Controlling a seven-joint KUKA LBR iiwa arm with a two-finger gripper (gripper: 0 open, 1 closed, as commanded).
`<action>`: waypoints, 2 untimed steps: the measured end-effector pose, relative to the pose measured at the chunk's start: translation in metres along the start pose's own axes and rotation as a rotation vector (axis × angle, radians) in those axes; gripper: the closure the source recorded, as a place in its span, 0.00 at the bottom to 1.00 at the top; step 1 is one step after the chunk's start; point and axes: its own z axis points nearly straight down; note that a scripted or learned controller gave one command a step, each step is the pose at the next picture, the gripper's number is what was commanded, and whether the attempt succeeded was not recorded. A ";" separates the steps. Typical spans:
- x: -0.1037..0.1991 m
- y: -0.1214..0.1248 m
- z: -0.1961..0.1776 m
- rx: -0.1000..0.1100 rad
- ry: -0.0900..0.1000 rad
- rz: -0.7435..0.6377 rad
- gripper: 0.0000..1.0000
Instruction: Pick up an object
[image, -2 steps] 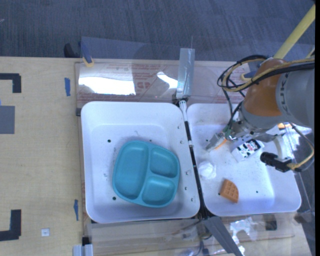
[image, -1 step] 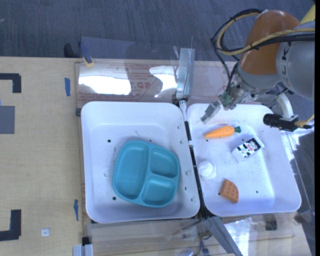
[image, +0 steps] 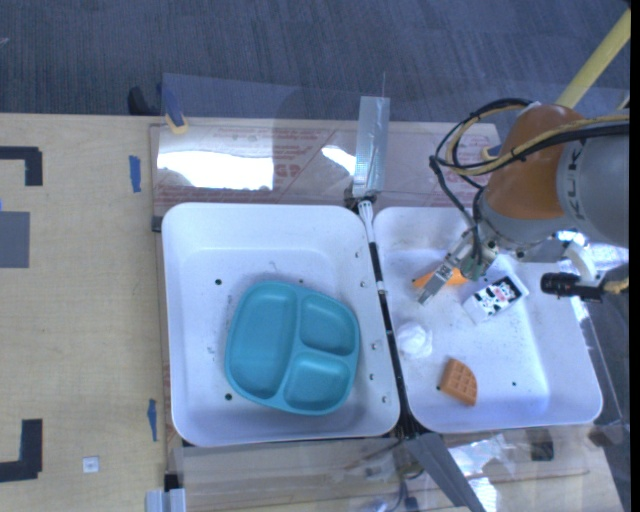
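My gripper (image: 436, 285) reaches from the right into the upper left part of the right bin (image: 560, 400). It is shut on a small orange object (image: 443, 277), which shows between its grey fingers (image: 430, 291). Just right of it a white card with black marks (image: 496, 296) lies on the bin floor. A pale crumpled white item (image: 413, 341) sits near the bin's left wall. An orange waffle-like piece (image: 458, 381) lies toward the front.
The left bin (image: 190, 240) holds a teal divided plate (image: 292, 346). A metal divider post (image: 371, 150) stands behind the seam between the bins. Cables (image: 470, 140) loop above the arm's orange band (image: 530, 165).
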 end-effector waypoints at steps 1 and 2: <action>-0.002 0.003 -0.013 -0.007 -0.006 0.002 1.00; 0.021 0.049 -0.101 -0.003 -0.002 0.216 1.00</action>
